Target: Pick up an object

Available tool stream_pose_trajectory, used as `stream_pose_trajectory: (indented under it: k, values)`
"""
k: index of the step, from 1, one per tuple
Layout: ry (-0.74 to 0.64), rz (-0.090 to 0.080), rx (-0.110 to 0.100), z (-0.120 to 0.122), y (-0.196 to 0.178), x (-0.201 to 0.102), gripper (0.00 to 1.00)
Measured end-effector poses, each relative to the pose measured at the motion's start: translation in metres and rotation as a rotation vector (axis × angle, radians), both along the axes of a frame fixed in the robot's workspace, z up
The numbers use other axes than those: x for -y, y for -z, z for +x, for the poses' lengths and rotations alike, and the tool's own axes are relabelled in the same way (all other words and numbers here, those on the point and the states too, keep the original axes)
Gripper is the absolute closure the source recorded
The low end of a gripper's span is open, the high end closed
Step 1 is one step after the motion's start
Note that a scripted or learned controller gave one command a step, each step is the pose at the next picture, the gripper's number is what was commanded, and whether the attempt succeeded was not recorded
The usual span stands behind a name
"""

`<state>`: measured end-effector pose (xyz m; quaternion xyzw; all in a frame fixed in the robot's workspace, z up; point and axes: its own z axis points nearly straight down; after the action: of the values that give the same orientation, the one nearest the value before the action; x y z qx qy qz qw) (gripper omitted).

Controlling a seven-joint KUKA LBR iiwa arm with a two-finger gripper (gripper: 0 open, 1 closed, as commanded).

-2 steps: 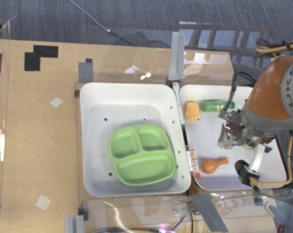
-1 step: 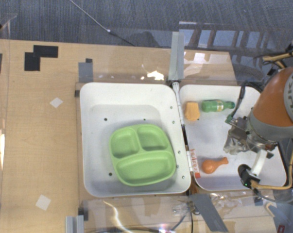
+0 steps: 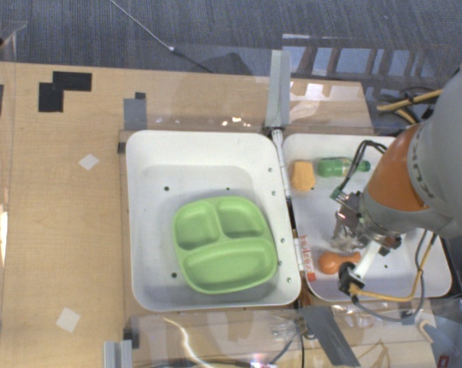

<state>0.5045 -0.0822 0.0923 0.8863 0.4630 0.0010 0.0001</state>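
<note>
You see the tool (image 3: pixel 345 236) low in the right bin (image 3: pixel 434 286), just above the orange thing (image 3: pixel 330 263); its opening can't be told, and nothing looks lifted yet

Lime-green divided plate (image 3: pixel 224 244) in white bin (image 3: pixel 150 205); yellow block (image 3: pixel 303 175), green bottle (image 3: pixel 332 166), orange ball (image 3: pixel 332 263).

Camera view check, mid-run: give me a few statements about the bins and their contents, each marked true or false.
1. The green divided plate lies in the left bin. True.
2. The yellow-orange block is on the plate. False: it lies in the right bin, near the divider.
3. A green bottle lies beside that block. True.
4. The small orange object is in the left bin. False: it is in the right bin, near its front edge.
5. The gripper is over the right bin. True.
</note>
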Motion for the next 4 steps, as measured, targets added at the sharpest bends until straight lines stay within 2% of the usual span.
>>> stream_pose_trajectory:
  k: [1,2,3,4]
  values:
    - [-0.061,-0.001,-0.002,0.077,-0.091,-0.053,1.00]
    - [0.091,-0.001,-0.005,0.086,-0.013,0.001,1.00]
    - [0.458,0.003,0.007,0.067,0.003,0.030,1.00]
    - [0.153,-0.001,-0.001,0.129,-0.055,0.019,1.00]
